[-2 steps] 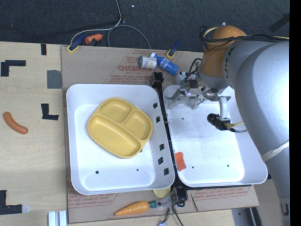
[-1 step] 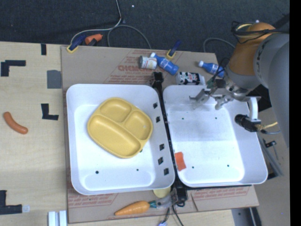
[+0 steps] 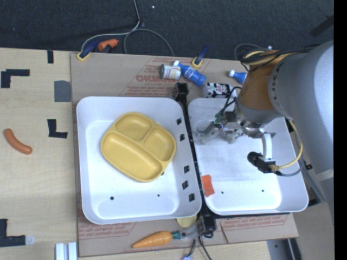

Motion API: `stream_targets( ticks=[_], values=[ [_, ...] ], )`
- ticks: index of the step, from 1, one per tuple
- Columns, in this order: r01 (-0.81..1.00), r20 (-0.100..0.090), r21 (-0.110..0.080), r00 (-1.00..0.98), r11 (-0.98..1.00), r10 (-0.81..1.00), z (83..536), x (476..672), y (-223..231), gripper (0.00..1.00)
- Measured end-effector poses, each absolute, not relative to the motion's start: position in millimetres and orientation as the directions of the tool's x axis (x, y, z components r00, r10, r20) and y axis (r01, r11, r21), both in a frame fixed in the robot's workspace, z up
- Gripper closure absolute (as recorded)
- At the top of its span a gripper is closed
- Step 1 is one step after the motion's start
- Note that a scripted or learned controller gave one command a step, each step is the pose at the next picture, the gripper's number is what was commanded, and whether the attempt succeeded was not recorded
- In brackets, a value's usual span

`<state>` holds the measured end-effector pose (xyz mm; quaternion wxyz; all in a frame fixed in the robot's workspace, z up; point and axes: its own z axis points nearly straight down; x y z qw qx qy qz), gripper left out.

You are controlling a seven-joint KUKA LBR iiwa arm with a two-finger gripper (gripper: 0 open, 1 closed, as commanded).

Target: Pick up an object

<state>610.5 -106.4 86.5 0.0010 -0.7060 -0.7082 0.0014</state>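
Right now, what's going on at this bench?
The grey arm reaches in from the right, over the right bin, with its gripper low near that bin's upper left corner. Nothing can be seen held in it. An orange piece lies at the right bin's left edge. The left bin holds a yellow divided plate, untouched. A toy carrot lies outside the bins, in front.

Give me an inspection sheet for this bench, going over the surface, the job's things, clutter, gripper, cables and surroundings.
Surface: cardboard sheet under two white bins; left bin, right bin.
Job's things: yellow divided plate lies in the left bin.
Clutter: toy carrot at the front edge; sausage far left; small bottles behind the bins.
Gripper: gripper low over the right bin's back left; nothing seen in it.
Cables: black cable at the back.
Surroundings: dark floor beyond.
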Motion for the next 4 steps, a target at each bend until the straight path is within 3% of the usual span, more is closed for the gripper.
stream_targets(
  ticks=[2,3,4],
  values=[
    [1.000,0.000,0.001,-0.002,0.002,1.000,85,669.2,-97,0.00],
    [1.000,0.003,0.007,-0.007,0.007,1.000,191,615.2,-34,0.00],
    [1.000,-0.003,-0.011,0.005,-0.005,1.000,101,596.3,-100,0.00]
  ],
)
